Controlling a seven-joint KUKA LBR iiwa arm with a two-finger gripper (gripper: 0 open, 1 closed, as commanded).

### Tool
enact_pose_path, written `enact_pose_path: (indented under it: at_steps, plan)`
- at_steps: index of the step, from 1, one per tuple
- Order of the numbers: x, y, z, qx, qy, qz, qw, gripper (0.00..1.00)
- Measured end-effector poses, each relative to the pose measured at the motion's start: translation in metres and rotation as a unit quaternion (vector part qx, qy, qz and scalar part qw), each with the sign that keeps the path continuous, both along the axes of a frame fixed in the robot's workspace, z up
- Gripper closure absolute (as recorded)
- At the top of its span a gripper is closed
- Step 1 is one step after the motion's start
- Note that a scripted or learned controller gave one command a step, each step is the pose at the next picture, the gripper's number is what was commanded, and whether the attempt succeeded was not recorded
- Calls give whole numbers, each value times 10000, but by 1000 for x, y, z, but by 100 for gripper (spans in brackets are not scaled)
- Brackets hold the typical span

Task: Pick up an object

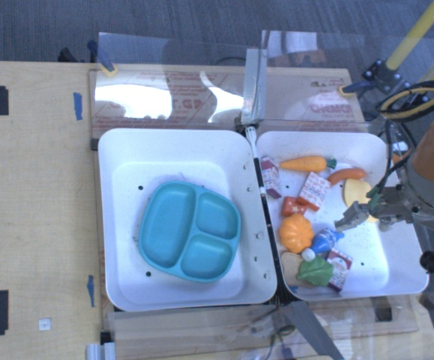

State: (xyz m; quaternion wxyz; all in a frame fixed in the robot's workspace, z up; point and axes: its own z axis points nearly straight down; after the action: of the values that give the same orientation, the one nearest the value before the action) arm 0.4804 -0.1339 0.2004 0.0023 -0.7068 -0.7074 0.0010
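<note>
Camera view shows the left white plastic bin (119, 201) bearing a turquoise divided plate (190, 231). The right white bin (366, 265) holds small toy foods, including an orange pumpkin (296, 232). The grey two-finger gripper (349, 220) hovers just beside it, fingers apart, clasping nothing.

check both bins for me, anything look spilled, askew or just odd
Nothing spilled or damaged. The blue divided plate lies skewed in the left bin. In the right bin the toy foods sit in a jumbled heap, carrot at the top and orange pumpkin mid-pile.

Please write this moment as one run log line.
tool: above right bin, holding nothing | nearest: blue toy | blue tray: left bin
</note>
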Motion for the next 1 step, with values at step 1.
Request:
enact_pose_path:
  at_steps: [1]
  plan:
    - [27, 29, -77, -31, -63, 84, 9999, 0]
